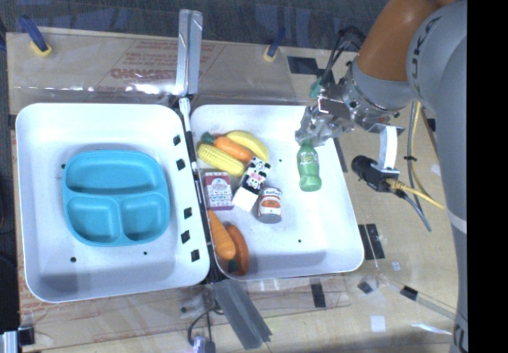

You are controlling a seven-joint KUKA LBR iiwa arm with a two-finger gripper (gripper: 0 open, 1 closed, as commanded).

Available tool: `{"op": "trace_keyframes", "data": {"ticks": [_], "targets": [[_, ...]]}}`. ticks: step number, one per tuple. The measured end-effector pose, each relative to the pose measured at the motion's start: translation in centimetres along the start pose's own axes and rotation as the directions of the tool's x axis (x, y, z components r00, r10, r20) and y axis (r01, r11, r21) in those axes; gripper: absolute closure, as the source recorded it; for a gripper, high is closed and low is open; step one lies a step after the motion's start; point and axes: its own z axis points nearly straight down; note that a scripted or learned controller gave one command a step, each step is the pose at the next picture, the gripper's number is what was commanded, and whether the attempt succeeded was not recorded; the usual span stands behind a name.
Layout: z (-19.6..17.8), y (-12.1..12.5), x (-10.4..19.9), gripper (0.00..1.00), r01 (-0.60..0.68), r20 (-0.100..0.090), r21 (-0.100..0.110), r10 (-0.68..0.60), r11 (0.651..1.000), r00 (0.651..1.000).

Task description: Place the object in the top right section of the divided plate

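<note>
The hand (311,131) hangs just above the green bottle (309,168), its grip state impossible to tell, so it should drop straight down onto the bottle before carrying it far left to the blue divided plate (117,194).

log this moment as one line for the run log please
arm: over right bin | gripper: just above green bottle, grasp unconfirmed | blue divided plate: in left bin, nothing in it | step: pick not yet done
</note>
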Motion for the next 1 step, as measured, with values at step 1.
{"op": "trace_keyframes", "data": {"ticks": [1], "targets": [[3.81,-1.01,8.26,1.00,-0.221,0.000,0.003,0.221,0.975,0.975]]}}
